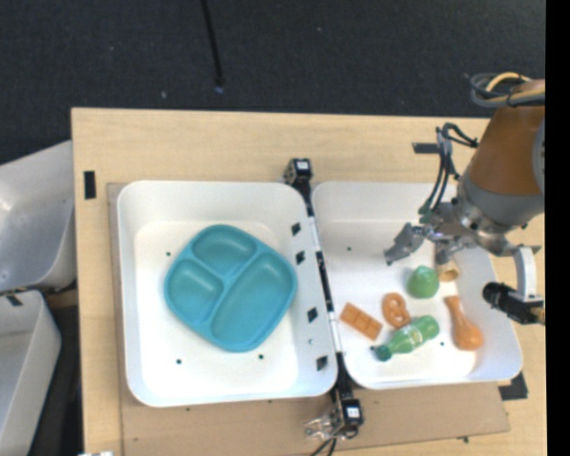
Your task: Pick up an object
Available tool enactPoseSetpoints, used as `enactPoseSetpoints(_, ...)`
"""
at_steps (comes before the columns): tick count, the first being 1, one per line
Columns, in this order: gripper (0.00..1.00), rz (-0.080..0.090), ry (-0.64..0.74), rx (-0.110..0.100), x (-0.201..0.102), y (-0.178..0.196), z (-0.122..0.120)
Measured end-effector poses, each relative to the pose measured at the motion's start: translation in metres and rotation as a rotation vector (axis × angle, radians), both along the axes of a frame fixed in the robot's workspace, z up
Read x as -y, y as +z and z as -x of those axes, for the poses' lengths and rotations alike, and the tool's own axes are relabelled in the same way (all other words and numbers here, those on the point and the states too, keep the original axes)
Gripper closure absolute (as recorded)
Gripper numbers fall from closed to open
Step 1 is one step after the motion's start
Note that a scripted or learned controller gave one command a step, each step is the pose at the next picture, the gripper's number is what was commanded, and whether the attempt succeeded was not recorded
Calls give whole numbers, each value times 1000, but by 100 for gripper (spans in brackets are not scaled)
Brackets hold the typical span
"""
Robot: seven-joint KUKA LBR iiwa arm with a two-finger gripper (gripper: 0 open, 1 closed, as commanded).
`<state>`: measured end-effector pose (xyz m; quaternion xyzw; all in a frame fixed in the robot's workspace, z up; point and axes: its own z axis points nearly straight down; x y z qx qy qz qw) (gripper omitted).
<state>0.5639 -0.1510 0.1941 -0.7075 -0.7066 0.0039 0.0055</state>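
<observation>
The pincer (427,245) hung low over the right bin (361,207), its two dark fingers spread apart with nothing between them. Just below and beside it lay a small green ball (422,281), the nearest thing to take. To do this well, the pincer would probably need to shift a little toward the ball, centre the fingers on either side of it, and go straight down before closing, since a round shape could easily roll out of a skewed grip. The ball looked smooth, round and plain green. Close by lay an orange ring (394,309), a green bottle (408,338), an orange block (361,321) and an orange skittle-shaped piece (465,326). The left bin (152,369) held a blue tray (230,287).
</observation>
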Motion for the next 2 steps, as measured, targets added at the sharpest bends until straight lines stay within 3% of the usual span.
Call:
enactPoseSetpoints(1, 0, 2, 3, 14, 0, 8, -3)
enactPoseSetpoints(2, 0, 4, 0, 10, 7, -53, -4)
